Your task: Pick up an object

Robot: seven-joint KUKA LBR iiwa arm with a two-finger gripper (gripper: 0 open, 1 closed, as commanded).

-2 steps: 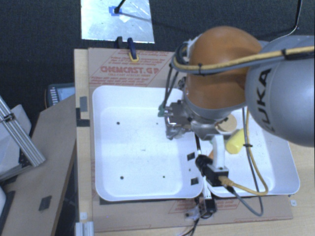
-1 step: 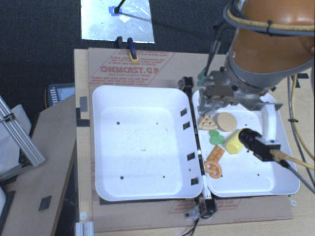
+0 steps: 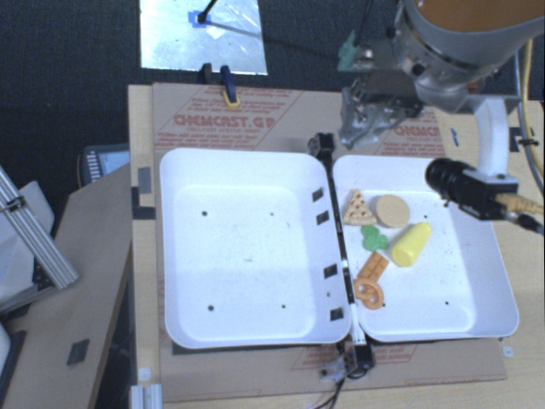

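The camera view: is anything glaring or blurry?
In the camera view, the foil sheet behind the bins glares brightly; the arm near the lens looks soft and out of focus; the toys in the right bin cast only faint shadows.

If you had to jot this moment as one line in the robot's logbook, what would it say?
stage: before pick | gripper: above far edge of right bin | right bin: pizza slice, cookie, corn, broccoli, pretzel
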